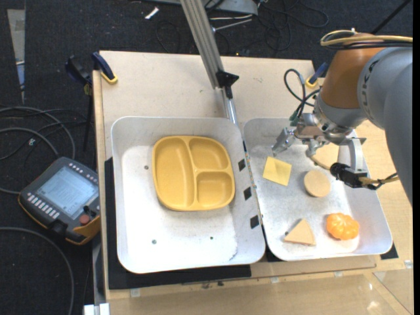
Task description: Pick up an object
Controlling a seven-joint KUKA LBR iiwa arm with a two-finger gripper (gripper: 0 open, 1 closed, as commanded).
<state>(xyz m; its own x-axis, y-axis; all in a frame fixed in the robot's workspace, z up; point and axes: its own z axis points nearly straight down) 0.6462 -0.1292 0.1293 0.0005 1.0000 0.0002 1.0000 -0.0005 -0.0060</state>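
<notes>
Nearest the camera, along the front of the right bin (377,241), a tan triangular wedge (300,233) and a small orange fruit (342,226) are seen, set apart from each other on the white floor. Behind them a round tan disc (317,183) is placed, and to its left a yellow square slice (277,171) is laid flat, turned at a slant. All four pieces are found in the right bin and none is touched by the arm.

The gripper (294,138) is held above the far part of the right bin, beyond the yellow square slice and the round tan disc. Two pale fingers appear to be spread apart, one (283,140) pointing toward the bin's left wall, though the wrist and cables crowd the view and the gap is not plainly shown. Nothing is seen between them, and no piece is lifted.

The arm (387,77) is brought in from the right, its grey body bent over the bench, with the orange band (344,77) turned up toward the camera just above the wrist. Black cables are looped around the wrist.

In the left bin (131,235) a yellow divided plate (193,172) with three compartments is set near the middle. To the left of the bench, a grey handheld pendant (62,199) is lying on the dark floor among cables.
</notes>
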